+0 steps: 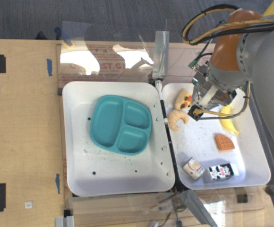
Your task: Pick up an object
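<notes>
My gripper [199, 100] hangs low over the back of the right bin [250, 174], reaching in from the upper right. Just to its left lie a tan croissant [177, 118] and a small yellow and orange toy [183, 98], both close to the gripper's tip. A yellow banana [230, 123] lies to the gripper's right, partly hidden behind the arm. Further forward are an orange waffle piece [224, 142], a small white carton [193, 168] and a black and white patterned box [220, 171]. I see nothing held.
The left bin [75, 174] holds a teal divided plate [121, 125]. A raised divider [167, 131] runs between the two bins. Bare floor of the right bin shows between the croissant and the carton.
</notes>
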`<state>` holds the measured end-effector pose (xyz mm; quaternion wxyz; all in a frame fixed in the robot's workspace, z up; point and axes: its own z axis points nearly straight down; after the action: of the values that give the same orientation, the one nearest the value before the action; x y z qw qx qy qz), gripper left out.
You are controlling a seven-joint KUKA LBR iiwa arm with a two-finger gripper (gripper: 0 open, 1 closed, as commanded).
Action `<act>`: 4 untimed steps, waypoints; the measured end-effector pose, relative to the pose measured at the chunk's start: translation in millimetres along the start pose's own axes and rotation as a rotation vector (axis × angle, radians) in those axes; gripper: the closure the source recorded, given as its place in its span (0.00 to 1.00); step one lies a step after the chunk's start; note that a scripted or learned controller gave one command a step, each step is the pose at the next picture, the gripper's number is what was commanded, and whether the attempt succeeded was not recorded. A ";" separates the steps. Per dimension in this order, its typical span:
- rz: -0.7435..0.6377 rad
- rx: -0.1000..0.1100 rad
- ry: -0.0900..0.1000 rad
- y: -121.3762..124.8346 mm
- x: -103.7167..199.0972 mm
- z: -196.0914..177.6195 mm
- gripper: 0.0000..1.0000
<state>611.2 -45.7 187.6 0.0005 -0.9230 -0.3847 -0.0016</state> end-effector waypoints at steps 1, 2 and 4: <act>-0.248 -0.008 0.002 37.8 -20.3 -136.4 1.00; -0.456 0.007 -0.006 -7.2 -33.2 -56.0 1.00; -0.324 -0.009 0.003 -14.5 -125.3 98.0 1.00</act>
<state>512.9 -124.3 89.2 -0.0033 -0.8489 -0.5285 -0.0047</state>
